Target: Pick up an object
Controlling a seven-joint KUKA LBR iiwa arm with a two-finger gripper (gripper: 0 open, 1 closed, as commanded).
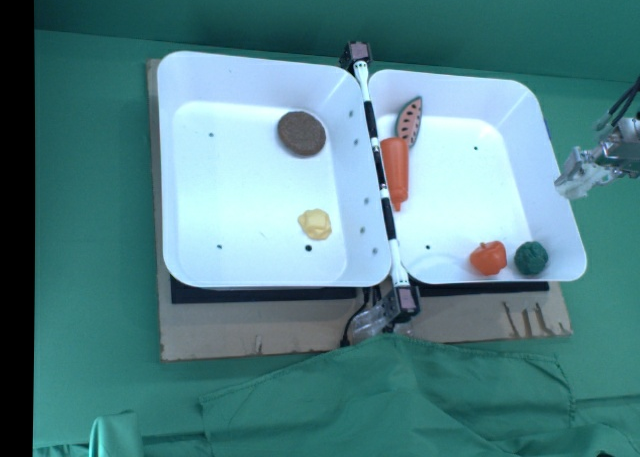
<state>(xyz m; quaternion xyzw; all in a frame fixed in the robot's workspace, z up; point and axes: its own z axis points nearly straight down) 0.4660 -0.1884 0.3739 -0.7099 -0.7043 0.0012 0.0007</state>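
Note:
My gripper (578, 177) hangs at the right edge of the view, just outside the right bin's (560, 207) right rim, with nothing seen in it. Inside the right bin lie an orange carrot (396, 169) and a watermelon slice (408, 120) along the left wall. An orange-red pepper (488, 258) and a dark green broccoli-like ball (531, 258) sit at the front right corner. The left bin (200, 245) holds a brown round cookie (302, 133) near the back and a small yellow lump (315, 224) toward the front right.
A black-and-white striped bar (380, 177) with clamps runs between the two bins. Both bins rest on a cardboard sheet (250, 330) over green cloth. Folded green fabric (400, 400) lies in front.

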